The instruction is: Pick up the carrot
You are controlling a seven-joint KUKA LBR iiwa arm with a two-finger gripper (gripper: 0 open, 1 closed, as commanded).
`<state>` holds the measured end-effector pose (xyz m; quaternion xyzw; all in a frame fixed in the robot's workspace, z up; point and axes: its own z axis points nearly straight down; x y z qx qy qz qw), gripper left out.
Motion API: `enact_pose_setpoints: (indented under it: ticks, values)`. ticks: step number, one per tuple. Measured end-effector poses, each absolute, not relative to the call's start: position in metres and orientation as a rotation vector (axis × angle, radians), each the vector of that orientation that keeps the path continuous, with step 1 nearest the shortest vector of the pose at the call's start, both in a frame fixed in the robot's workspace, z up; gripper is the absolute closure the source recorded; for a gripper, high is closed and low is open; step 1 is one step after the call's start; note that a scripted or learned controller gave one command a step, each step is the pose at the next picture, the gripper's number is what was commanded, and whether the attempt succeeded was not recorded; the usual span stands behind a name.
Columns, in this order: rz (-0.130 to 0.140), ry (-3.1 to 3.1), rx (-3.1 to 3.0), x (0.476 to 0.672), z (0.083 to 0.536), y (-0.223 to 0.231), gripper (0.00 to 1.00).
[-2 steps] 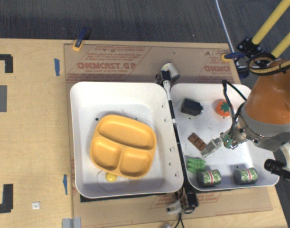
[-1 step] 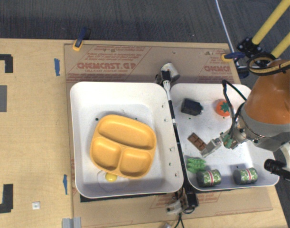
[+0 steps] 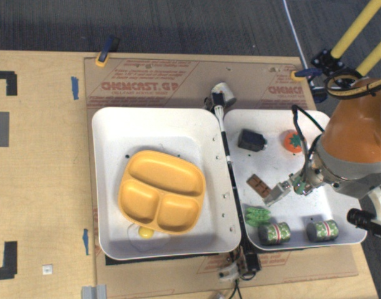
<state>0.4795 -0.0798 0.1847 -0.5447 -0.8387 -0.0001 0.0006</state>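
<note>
Camera view shows the carrot [image 3: 294, 141], probably a light, stiff, smooth toy; grip across its orange body. Whether the gripper [image 3: 279, 193] is spread, I cannot tell.

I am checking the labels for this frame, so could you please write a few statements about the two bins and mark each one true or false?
1. The yellow divided plate lies in the left bin. True.
2. The carrot sits inside the yellow divided plate. False: it lies in the right bin, near its far side.
3. Two cans lie along the near edge of the right bin. True.
4. The gripper is over the left bin. False: it is over the right bin, beside the brown chocolate bar.
5. The black object lies in the right bin. True.
6. The green item rests on the plate. False: it lies in the right bin, next to a can.
</note>
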Motion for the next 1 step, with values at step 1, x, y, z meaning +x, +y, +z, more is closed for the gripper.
enact_pose_setpoints:
  ticks: [1]
  values:
    - [0.0,-2.634,-1.71,0.4795,0.1847,-0.0798,0.0]
